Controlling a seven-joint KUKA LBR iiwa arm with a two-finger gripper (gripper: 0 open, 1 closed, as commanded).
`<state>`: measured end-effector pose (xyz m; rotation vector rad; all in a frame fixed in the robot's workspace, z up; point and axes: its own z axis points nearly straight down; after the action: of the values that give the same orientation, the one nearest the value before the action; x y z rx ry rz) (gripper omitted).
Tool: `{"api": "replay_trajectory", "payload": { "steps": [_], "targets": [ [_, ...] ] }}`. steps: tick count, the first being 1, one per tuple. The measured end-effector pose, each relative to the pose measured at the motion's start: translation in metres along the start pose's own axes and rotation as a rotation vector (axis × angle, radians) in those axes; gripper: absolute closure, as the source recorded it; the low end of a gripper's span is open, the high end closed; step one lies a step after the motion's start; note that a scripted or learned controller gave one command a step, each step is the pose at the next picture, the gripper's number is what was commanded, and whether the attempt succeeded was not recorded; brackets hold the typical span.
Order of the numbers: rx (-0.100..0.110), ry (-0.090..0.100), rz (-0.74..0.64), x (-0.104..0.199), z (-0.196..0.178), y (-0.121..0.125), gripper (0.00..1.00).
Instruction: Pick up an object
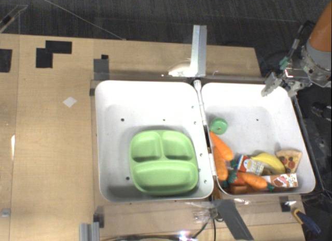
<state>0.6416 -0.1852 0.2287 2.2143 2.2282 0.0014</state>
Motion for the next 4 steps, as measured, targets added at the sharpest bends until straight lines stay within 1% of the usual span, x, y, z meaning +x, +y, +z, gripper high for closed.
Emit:
{"api": "replay_trajectory", "payload": {
  "steps": [1,2,3,4],
  "targets": [
    [0.002,0.001,0.147,0.029,0.046,-0.054,0.0],
    [0.003,0.001,0.232,0.016,0.131,-0.111,0.0],
    [-0.024,0.002,0.163,0.003,0.137,-0.145,0.0],
    [-0.023,0.006,0.062,-0.002,0.137,-0.144,0.0]
  ]
}}
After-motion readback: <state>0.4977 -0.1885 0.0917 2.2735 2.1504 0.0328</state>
